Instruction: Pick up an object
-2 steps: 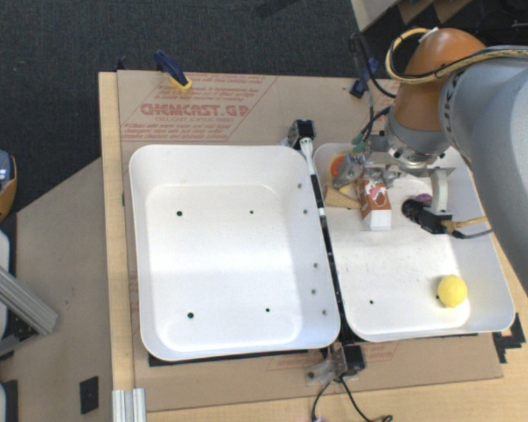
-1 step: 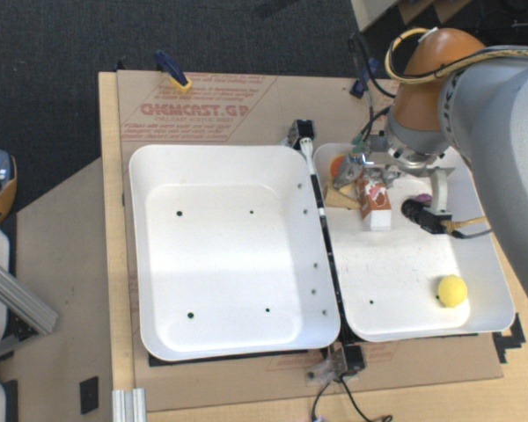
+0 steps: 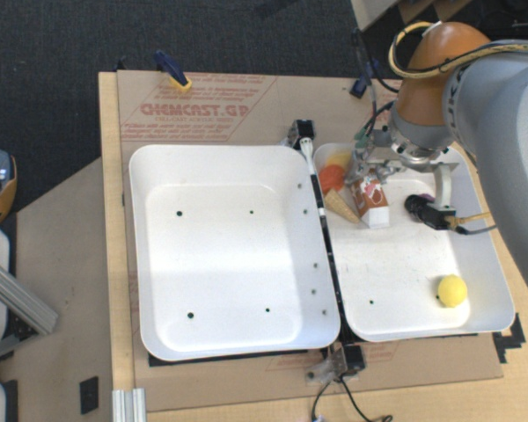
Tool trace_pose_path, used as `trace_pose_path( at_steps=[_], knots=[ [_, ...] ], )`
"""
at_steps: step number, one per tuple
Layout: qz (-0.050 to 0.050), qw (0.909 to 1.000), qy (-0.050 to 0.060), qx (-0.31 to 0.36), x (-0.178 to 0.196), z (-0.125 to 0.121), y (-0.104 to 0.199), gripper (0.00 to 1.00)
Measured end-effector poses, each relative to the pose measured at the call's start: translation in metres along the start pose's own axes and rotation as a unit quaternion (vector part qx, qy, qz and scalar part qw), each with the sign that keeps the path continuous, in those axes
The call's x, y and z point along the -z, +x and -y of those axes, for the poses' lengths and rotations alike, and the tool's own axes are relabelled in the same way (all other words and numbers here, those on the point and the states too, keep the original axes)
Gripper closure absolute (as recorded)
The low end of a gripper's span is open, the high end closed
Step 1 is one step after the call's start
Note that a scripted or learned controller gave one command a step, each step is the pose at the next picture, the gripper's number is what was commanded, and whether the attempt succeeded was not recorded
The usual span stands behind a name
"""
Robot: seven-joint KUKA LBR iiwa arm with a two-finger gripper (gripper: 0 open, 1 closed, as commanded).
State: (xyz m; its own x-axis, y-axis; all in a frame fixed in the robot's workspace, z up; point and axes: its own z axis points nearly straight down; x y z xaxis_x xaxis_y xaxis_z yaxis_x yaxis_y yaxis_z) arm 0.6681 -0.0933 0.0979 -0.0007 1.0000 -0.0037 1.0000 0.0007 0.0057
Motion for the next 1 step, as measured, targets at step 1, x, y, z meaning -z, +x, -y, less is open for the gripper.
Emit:
trace_pose_path(
  at_steps=[1],
  knots=[
    [-0.002,1.0,-0.003,0.003,0.098,0.0002,0.0615,1.0]
  ],
)
